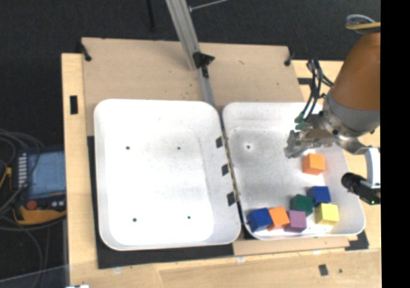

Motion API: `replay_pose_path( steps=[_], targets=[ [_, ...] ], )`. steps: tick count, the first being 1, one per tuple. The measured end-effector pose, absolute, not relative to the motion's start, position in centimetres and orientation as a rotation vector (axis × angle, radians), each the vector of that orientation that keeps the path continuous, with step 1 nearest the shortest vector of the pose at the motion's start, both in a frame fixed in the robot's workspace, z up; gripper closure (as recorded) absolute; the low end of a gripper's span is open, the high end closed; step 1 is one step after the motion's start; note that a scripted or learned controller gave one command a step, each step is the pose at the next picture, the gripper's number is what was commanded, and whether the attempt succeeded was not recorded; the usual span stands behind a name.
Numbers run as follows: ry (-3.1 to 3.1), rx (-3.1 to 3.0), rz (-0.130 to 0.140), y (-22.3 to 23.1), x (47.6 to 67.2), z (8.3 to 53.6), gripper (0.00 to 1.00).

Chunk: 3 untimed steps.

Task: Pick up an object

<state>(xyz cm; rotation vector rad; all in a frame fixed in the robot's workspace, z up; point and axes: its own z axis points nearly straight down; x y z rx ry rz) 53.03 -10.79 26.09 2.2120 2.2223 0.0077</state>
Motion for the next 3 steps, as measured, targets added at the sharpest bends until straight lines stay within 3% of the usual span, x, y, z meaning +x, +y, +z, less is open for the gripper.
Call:
replay_pose_path(
  steps=[1, 3],
  targets=[
    [2.228, 2.214, 0.002, -5.1, 52.1, 25.8, 1.00],
    [2.230, 2.217, -0.004, 6.6, 52.1, 24.3, 1.00]
  ],
)
